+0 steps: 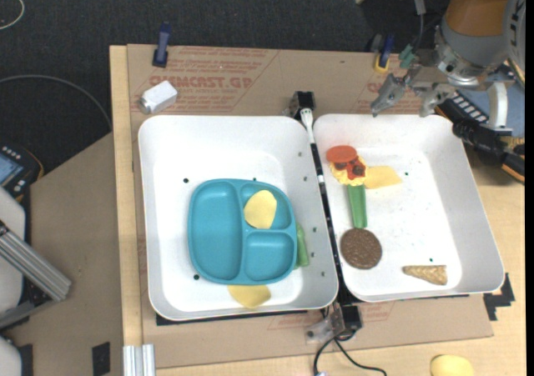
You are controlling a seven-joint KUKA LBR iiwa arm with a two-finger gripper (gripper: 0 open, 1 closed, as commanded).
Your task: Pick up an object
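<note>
1. My gripper hangs at 1 o'clock over right bin rim, metal fingers spread wide, holding nothing.
2. Flat round brown disc lies at bin's 7 o'clock, w/ green stick touching above.

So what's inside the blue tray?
One yellow piece lies in the top right compartment of the blue tray. The other compartments look bare. Whatever is under the tray is hidden.

The arm is showing a broad orange band above a pale grey, rounded wrist. Dark cables are running alongside it, and a small teal fitting is sitting near the slim metallic gripper.
</note>
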